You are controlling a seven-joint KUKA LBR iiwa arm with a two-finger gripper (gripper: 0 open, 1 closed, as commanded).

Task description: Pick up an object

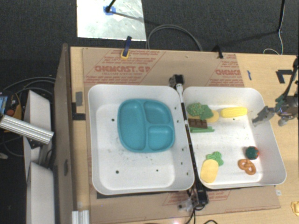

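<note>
Camera view, taken from above at a slant, gave us two shallow white plastic bins side by side on the cardboard-topped bench (154, 62). In the left bin (100, 139) we saw a teal plastic plate with three compartments (145, 125) lying flat near the middle. The right bin (266, 125) held the small toy foods. Near its far left corner sat a green leafy toy (199, 109), touching a pale yellow round piece (212, 117); just beside them, toward the near side, lay a small brown block (197, 123) on a flat green strip (202, 129). A yellow toy corn cob (233, 111) lay near the far wall, apart from that cluster. Toward the near wall we found a yellow toy pineapple with a green top (210, 167), and to its right a dark green and red ball-like toy (252, 152) just above an orange pretzel-shaped toy (246, 166); these two looked close, perhaps touching.

At the right edge the grey metal tool (272, 115) hung over the right bin's outer rim, well apart from every toy. Its two prongs appeared spread, with nothing between them.
</note>
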